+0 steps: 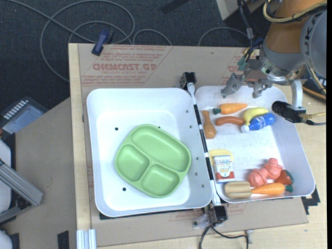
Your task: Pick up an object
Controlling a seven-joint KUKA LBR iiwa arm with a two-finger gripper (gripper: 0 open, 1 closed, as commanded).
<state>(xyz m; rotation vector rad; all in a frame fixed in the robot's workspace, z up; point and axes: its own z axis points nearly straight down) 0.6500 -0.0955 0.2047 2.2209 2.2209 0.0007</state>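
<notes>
So the gripper (244,87) is hanging over the back edge of the right bin (303,160) with its two fingers spread apart and nothing between them, so I'd say we're looking at the approach step, with no grab happening yet. Right below and in front of it the small carrot (233,108) is lying flat, with the sausage (229,121) just beside it, and the banana (254,113) and blue bottle (262,121) are touching each other a bit to the right. Further out, the juice box (222,166), bread roll (237,189), big carrot (268,189) and pink toy (264,173) are crowding the front of that bin, while the green plate (152,160) is sitting alone in the left bin (98,113). My guess is the small carrot is the target since it's closest; the next move is calling for a straight drop with the fingers straddling it, and the sausage alongside could easily be getting nudged.
</notes>
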